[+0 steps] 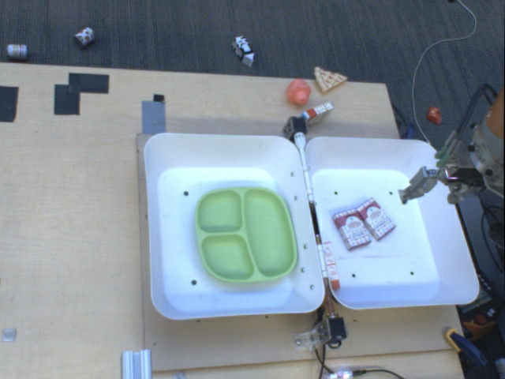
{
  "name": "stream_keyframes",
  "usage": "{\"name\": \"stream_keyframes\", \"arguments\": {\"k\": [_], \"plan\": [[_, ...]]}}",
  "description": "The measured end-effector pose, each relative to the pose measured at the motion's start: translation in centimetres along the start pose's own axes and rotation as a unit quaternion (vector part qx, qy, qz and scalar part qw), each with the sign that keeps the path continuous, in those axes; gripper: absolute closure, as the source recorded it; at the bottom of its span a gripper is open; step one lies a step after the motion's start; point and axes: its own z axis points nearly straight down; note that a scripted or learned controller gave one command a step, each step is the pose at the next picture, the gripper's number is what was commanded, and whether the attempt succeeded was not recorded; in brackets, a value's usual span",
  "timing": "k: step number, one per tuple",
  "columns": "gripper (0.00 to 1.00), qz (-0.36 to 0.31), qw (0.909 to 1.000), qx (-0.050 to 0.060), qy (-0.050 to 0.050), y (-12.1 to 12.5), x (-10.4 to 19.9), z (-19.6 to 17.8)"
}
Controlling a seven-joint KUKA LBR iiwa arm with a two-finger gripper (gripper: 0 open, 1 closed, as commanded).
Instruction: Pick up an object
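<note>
Jaws (417, 186): whether they are parted or closed cannot be told. They hover over the right bin's (450, 287) right edge; the red-and-white packet (364, 223) lies left and slightly toward the front, long axis slanting.

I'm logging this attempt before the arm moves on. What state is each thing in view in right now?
Gripper: above the right bin's right side, holding nothing visible.
Red packets: two, lying flat side by side in the right bin, untouched.
Green tray: upright in the left bin, its three compartments bare.
Left bin: holds the tray.
Right bin: holds the packets.
</note>
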Motion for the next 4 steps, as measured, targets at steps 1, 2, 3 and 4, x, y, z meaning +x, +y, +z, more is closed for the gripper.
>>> {"name": "stream_keyframes", "arguments": {"k": [1,2,3,4], "plan": [[0.00,0.002,1.0000,-0.002,-0.001,-2.3,-3.5,19.7],[1.00,0.001,1.0000,-0.005,-0.002,-2.1,-3.4,18.5],[0.00,0.001,1.0000,-0.005,-0.002,-2.1,-3.4,18.5],[1.00,0.001,1.0000,-0.007,-0.002,-2.0,-3.4,17.5]]}}
